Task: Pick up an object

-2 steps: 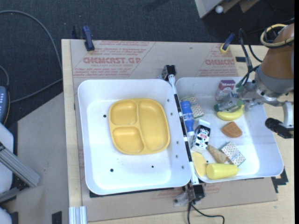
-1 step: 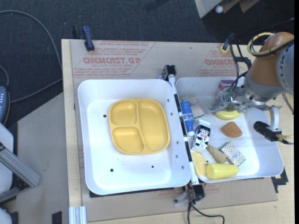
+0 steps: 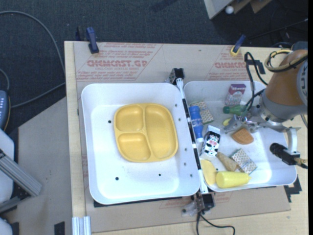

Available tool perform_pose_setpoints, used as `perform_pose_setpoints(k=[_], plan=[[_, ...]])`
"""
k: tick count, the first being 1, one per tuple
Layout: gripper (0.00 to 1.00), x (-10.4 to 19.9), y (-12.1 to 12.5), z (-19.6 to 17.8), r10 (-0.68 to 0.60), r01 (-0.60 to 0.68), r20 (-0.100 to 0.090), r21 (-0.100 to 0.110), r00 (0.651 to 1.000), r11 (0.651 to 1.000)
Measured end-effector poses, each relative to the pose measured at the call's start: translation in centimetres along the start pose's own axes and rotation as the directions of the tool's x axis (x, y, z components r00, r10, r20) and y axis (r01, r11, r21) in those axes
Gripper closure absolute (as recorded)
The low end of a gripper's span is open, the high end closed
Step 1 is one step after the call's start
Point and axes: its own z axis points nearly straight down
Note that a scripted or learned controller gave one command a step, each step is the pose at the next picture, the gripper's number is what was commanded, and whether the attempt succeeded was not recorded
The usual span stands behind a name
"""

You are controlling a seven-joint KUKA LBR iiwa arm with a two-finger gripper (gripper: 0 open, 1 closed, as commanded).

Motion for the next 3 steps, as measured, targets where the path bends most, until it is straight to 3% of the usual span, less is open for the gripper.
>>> perform_pose_setpoints(k=[1,2,3], plan=[[1.00,0.0,0.1,-1.0,0.001,-0.001,0.001,-0.002,1.000,1.000],[0.00,0.0,0.0,-1.0,0.001,-0.001,0.000,-0.002,1.000,1.000],[0.00,0.2,4.4,0.0,-0.002,0.002,0.001,-0.002,1.000,1.000]])
